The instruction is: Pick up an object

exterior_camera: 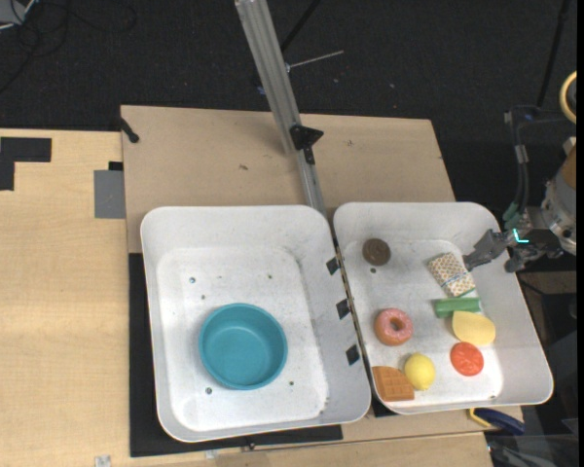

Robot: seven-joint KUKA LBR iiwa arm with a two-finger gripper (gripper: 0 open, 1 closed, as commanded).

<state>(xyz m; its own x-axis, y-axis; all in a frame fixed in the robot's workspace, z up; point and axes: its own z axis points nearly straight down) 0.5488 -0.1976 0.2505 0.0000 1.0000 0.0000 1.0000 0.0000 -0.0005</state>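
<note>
- Nearest the camera, at the front rim of the right bin [526, 387], sits a waffle-patterned orange biscuit piece [394, 384], with a yellow lemon [419, 371] touching its right side.
- Right of the lemon, in the same bin, lies a red tomato-like ball [466, 359]; a yellow rounded fruit [474, 329] rests just behind it.
- A green stick-shaped piece [456, 305] lies flat against the back of the yellow fruit.
- Behind the green piece, toward the bin's right wall, a checker-patterned packet [451, 272] lies tilted.
- A pink-iced doughnut [393, 326] lies near the bin's middle, left of the green piece.
- A small brown round item [376, 251] sits at the back left of the right bin, apart from the rest.
- No object is lifted; every candidate item rests on the bin floor.
- The gripper [489, 249] hangs over the right bin's right rim, just beside the patterned packet. Nothing is visible between its fingers; whether they are spread or pressed together cannot be told.
- The arm [563, 202] enters from the right, past the bin's right wall.
- The left bin [175, 251], touching the right bin's left wall, holds a teal bowl [242, 345] standing upright near its front.
- A metal rail [277, 86] runs back from the junction of the two bins across the brown board [204, 154].
</note>
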